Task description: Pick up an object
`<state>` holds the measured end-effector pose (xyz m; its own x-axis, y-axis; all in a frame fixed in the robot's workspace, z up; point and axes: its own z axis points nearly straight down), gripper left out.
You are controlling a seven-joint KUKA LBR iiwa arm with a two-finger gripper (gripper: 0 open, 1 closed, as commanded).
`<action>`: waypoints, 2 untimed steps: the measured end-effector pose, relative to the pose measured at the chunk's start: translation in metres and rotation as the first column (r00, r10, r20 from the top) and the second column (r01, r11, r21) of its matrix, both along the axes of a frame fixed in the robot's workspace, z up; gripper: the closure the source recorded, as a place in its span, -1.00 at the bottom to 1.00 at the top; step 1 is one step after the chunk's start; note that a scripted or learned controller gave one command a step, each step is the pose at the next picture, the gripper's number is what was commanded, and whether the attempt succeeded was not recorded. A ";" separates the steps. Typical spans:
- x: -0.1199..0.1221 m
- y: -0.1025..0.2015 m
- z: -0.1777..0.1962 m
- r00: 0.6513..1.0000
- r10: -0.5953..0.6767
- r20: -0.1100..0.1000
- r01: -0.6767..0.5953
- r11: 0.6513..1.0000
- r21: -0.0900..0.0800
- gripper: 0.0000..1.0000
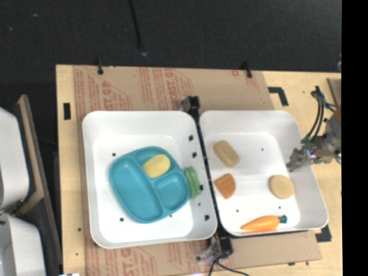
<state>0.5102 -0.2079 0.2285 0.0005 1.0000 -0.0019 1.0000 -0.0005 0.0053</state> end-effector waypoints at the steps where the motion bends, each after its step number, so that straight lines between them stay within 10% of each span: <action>1: 0.001 -0.001 0.038 1.000 0.001 -0.001 -0.001 1.000 0.001 1.00; 2: 0.005 0.052 0.025 1.000 0.004 -0.005 -0.004 1.000 0.003 1.00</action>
